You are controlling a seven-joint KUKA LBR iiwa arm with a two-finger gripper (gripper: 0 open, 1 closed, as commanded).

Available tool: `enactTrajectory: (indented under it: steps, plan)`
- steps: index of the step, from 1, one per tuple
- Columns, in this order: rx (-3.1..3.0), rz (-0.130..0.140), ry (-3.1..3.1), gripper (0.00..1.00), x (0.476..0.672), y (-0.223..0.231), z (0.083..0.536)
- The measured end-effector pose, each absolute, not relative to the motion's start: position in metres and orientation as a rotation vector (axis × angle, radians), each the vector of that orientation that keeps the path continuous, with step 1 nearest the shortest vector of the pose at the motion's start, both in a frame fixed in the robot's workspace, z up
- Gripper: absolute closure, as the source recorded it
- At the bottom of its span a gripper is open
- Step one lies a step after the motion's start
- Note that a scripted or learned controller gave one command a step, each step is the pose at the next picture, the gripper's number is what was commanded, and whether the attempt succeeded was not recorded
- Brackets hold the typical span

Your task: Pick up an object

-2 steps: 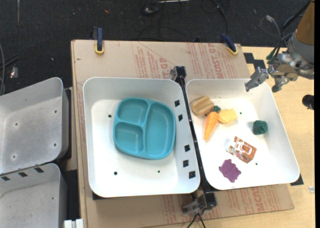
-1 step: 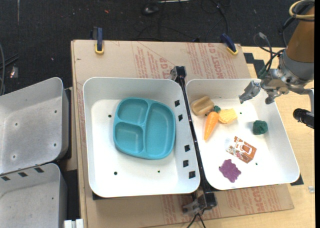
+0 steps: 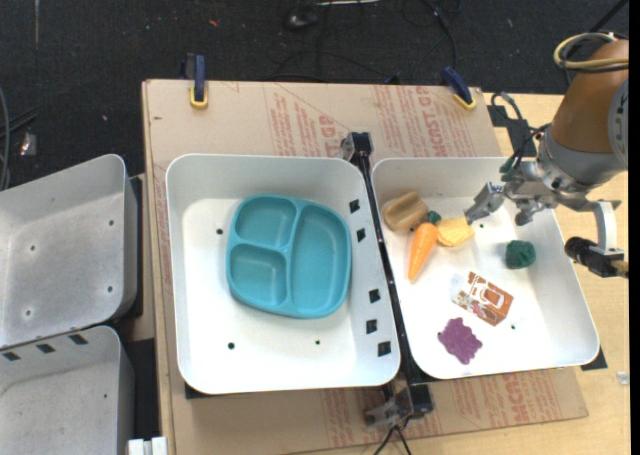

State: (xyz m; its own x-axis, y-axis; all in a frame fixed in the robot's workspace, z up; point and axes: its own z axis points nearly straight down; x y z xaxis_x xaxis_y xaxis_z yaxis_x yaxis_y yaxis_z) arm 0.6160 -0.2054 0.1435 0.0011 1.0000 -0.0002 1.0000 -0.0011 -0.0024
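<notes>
The right bin (image 3: 560,273) holds a toy carrot (image 3: 420,248), a yellow piece (image 3: 455,233) touching it, a tan bread piece (image 3: 404,209), a green lump (image 3: 520,254), a small printed carton (image 3: 483,299) whose writing is unreadable, and a purple cluster (image 3: 460,340). The end effector (image 3: 505,202) hovers at the bin's 1 o'clock, fingers spread, gripping nothing. A teal divided plate (image 3: 290,255) lies in the left bin (image 3: 200,243).

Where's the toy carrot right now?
The carrot lies in the right bin, near its left wall, between a tan bread piece and a yellow piece.
</notes>
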Motion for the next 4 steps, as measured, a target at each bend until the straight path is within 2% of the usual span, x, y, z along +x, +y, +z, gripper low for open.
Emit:
enactTrajectory:
  steps: [1, 2, 3, 4]
  plan:
    - [-2.23, -0.007, -2.226, 0.0, 0.619, -0.207, 0.097]
    - [-2.232, -0.011, -2.232, 1.0, 0.621, -0.207, 0.111]
    - [-2.222, -0.005, -2.229, 1.0, 0.632, -0.205, 0.16]
    - [-2.222, -0.003, -2.227, 1.0, 0.633, -0.205, 0.203]
